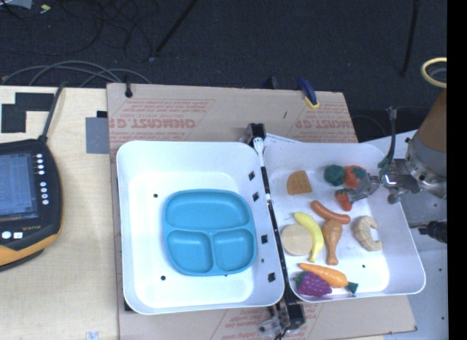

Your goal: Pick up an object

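The grey arm with its orange band (436,128) reaches in low from the right, largely cut off. Its two-finger gripper (359,191) hangs over the right white bin (398,276), grasping a small red toy piece (344,199).

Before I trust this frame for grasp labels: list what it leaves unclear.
1. Two-finger gripper, camera view: too small and blurred to tell open or shut.
2. Red toy beside it: contact with the gripper unclear.
3. Grey arm: cut off by the right edge.
4. Purple plastic grapes: partly covered by the orange plastic carrot.
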`<state>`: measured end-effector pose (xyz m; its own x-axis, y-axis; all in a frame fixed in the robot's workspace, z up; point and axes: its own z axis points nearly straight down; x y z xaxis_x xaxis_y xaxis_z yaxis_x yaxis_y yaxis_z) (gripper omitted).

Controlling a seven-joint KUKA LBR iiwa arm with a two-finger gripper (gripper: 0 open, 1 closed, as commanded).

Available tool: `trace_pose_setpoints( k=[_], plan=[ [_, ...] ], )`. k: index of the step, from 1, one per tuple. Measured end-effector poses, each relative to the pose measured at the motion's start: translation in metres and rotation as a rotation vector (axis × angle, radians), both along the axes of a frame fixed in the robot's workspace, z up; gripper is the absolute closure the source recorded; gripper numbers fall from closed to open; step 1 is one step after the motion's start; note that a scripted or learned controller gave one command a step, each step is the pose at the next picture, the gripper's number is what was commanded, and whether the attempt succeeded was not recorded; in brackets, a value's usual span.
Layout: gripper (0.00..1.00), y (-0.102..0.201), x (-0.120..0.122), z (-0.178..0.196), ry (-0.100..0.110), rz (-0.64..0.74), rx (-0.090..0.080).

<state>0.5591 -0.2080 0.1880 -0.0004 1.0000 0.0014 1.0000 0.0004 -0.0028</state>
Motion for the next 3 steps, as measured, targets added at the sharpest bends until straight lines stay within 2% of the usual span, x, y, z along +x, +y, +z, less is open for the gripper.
trace_pose_setpoints(
  k=[1,2,3],
  plan=[
    [0.00,0.055,-0.059,-0.070,0.010,-0.001,0.005],
    [1.00,0.051,-0.056,-0.056,0.003,-0.005,0.001],
    [1.00,0.098,-0.045,-0.094,-0.015,-0.002,-0.009]
  ],
)
